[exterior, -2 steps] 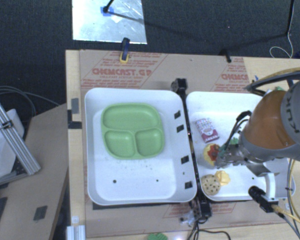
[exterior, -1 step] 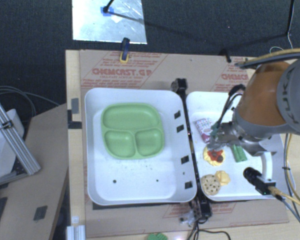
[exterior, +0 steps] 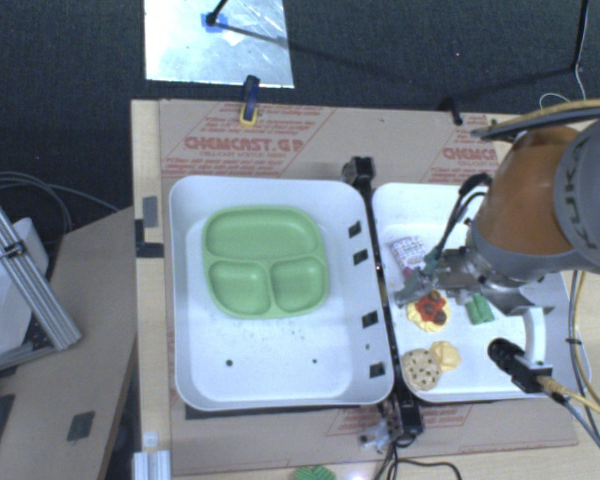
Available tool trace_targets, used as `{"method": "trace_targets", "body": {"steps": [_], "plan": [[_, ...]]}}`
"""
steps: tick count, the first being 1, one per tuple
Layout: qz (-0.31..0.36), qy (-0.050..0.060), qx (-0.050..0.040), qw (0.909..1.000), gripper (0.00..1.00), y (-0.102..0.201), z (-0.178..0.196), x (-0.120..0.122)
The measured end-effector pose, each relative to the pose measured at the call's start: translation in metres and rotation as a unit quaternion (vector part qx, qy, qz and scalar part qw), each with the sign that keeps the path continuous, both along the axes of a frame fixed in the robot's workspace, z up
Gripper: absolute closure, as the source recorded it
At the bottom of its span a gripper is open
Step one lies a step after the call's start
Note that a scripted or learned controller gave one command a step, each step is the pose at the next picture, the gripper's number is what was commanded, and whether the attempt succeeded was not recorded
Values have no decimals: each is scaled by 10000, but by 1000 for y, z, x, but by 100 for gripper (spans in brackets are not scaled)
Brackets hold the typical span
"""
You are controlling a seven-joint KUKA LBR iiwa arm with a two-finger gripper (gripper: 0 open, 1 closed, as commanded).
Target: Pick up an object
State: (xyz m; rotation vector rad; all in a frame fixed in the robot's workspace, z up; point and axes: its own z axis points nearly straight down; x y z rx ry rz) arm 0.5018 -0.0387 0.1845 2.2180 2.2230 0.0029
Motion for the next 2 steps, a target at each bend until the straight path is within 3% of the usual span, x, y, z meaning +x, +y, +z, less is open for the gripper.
{"method": "trace_targets", "body": {"steps": [1, 2], "plan": [[-27, 28, -11, 10000, 0, -56, -101, 20], [-5, -72, -10, 10000, 100, -54, -78, 26]]}}
